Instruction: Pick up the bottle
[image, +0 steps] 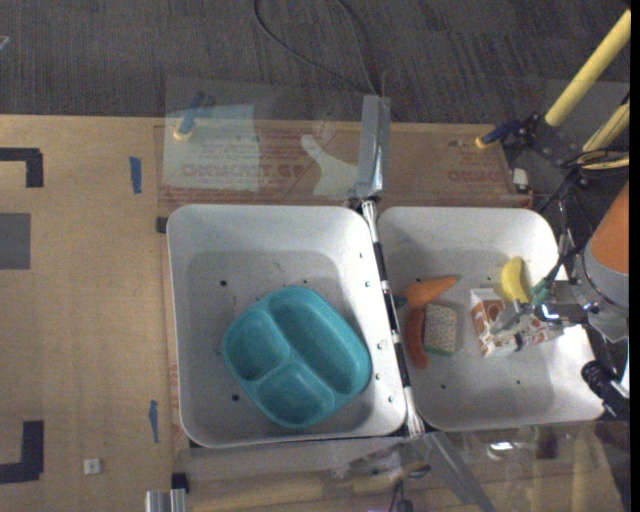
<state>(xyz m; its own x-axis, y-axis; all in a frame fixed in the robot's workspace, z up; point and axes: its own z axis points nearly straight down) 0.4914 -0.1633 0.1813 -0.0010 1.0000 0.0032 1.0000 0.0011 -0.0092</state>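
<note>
Grasping the bottle (522, 336), apparently the pale item touching the carton (486, 320) on its arm-facing side, requires centring the gripper (535, 322) across its body before lifting. Whether the gripper is spread cannot be told.

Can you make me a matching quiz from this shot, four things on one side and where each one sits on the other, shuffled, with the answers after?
Things:
1. teal tray
2. carrot
3. banana
4. carton

Places:
A. right bin, nearest the divider between the bins
B. right bin, just below the banana, beside the gripper
C. left bin
D. right bin, toward its far right side, above the carton

Pairs: 1-C, 2-A, 3-D, 4-B
</note>
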